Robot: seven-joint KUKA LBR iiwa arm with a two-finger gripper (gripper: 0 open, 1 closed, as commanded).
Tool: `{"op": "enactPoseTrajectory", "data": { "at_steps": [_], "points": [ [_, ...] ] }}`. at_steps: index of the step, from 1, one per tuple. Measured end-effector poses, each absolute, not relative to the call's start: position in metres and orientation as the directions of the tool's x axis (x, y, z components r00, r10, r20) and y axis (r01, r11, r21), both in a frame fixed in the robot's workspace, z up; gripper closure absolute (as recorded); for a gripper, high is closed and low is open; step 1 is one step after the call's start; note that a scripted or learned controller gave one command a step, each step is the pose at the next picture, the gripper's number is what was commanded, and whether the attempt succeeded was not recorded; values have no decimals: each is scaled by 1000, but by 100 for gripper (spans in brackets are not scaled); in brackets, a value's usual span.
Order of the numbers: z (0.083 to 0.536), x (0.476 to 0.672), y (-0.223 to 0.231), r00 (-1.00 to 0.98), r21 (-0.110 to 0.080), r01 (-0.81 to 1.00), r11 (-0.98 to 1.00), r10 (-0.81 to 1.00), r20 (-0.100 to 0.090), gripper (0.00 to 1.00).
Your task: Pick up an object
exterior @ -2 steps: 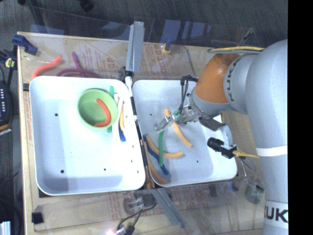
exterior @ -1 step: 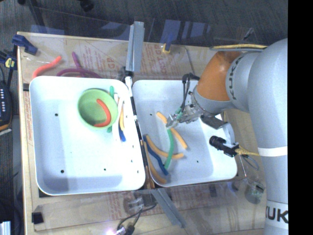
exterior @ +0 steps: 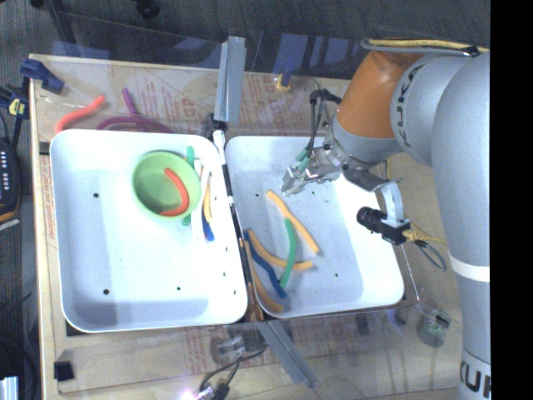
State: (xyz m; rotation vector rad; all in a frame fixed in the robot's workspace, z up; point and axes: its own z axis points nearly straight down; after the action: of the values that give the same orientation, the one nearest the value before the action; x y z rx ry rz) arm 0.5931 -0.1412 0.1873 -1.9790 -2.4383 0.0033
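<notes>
My gripper point(exterior: 293, 181) hangs over the back half of the right bin point(exterior: 366, 282), its metal fingers pointing left and down. Just below and left of it lies a yellow-orange strip point(exterior: 293, 222), apart from the fingertips. A green strip point(exterior: 288, 255), a blue strip point(exterior: 268, 267) and more orange strips point(exterior: 268, 295) lie tangled at the bin's front left. Nothing shows between the fingers.
The left bin point(exterior: 125, 265) holds a green bowl point(exterior: 165, 183) with a red strip point(exterior: 176, 192) in it, plus yellow, green and blue strips point(exterior: 206, 207) by its right wall. Loose red and purple cords point(exterior: 125, 123) lie behind it. A metal divider post point(exterior: 228, 77) stands between the bins.
</notes>
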Motion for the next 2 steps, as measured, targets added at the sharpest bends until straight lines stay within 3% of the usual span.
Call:
{"op": "enactPoseTrajectory", "data": {
  "at_steps": [1, 2],
  "points": [
    [187, 593, -141, -206, -3, 979, 206, 979, 0, 0],
    [92, 599, -169, -164, -2, 986, 164, 986, 0, 0]
  ]
}}
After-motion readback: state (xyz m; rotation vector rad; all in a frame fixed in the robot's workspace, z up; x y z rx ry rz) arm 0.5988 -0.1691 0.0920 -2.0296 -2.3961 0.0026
